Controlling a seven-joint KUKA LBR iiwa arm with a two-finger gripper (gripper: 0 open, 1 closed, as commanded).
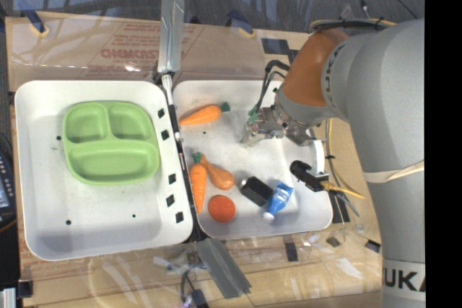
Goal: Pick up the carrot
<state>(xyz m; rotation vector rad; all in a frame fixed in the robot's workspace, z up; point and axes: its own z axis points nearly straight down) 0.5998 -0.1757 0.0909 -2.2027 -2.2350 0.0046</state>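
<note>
The arm point(375, 119) stands over the right bin point(317, 220). The gripper point(254, 135) hangs at bin centre; grip state cannot be determined. One carrot point(201, 115) lies at 10 o'clock, another point(197, 186) at 8 o'clock. Descend centred, gripping across the carrot's width.

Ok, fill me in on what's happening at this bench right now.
The grey arm's gripper hangs over the right bin, which holds two carrots: one carrot near the top left and a second carrot along the left wall. Beside that are a chicken drumstick, an orange ball and a blue-and-black bottle. Neither carrot is picked up yet. The left bin holds a green divided plate.
</note>
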